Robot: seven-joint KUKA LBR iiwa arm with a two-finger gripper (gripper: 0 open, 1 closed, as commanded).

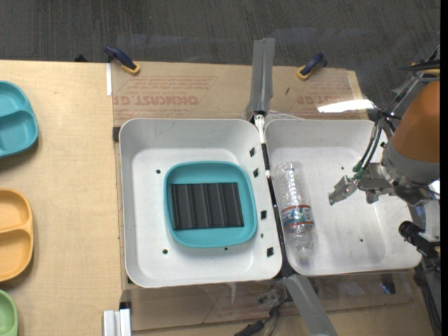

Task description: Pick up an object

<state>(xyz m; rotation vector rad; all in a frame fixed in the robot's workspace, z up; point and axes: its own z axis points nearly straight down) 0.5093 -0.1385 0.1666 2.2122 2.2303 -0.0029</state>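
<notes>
Nearest the camera, along the lower edge of the right bin [364, 254], nothing is lifted yet: the clear plastic bottle [294, 205] lies on its side on the bin floor, close against the wall that divides the two bins, its cap end toward the near rim and its label band about midway down its length. To its right, well apart from it, the gripper [343, 191] hangs over the middle of the same bin on the grey arm, with the orange band [420, 128] above the wrist at the right edge of the view. Whether the jaws are spread or closed I cannot tell at this angle, and nothing can be seen between them. In the left bin [140, 187] a teal tray with a dark ribbed insert [208, 204] sits flat in the middle, untouched. Farther left on the surface [63, 117] lie coloured plates, teal, orange and green. At the far side, cardboard [175, 93] is clamped behind the bins. By my judgement the pick is at its start: approach, close and lift all remain, and the bottle looks the nearest candidate.
</notes>
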